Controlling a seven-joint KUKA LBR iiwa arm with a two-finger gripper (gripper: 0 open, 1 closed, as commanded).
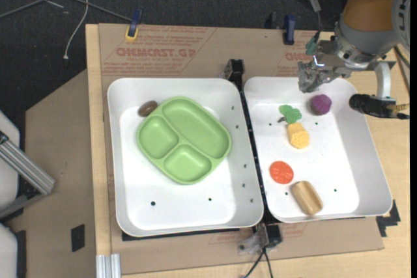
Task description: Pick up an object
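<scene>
Five small objects lie in the right bin (365,159): purple ball (320,103), green piece (290,114), yellow corn (298,136), red disc (281,172), tan roll (306,197); the tool (311,80) hangs just beside the ball, grip state hidden; a green tray (184,139) fills the left bin (124,159)

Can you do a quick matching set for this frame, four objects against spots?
Things:
1. purple ball
2. green divided plate
3. brown oval piece
4. tan bread roll

Places:
A. left bin, centre
B. right bin, near edge
C. right bin, far end, just below the claw
D. left bin, by the plate's far-left rim

Pairs: 1-C, 2-A, 3-D, 4-B
</scene>
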